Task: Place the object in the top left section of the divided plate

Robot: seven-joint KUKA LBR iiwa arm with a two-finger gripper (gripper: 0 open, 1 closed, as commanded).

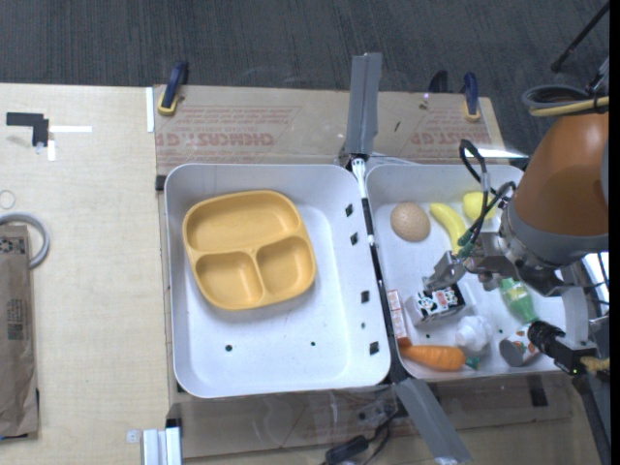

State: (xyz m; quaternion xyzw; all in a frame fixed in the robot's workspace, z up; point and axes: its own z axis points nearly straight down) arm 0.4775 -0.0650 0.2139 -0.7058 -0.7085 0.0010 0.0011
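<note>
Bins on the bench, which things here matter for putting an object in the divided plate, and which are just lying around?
For the job:
- divided plate, yellow, in the left bin
- tool, over the right bin
- small black-and-white carton beneath the tool

Lying about:
- egg
- banana
- carrot
- green bottle

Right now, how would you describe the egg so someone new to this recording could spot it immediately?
Start at the right-hand white bin, the one the arm reaches into. In its upper left part lies the egg, just left of a yellow banana. It is the bin's one smooth, tan, rounded thing; the carrot along the lower edge is orange and long.
</note>
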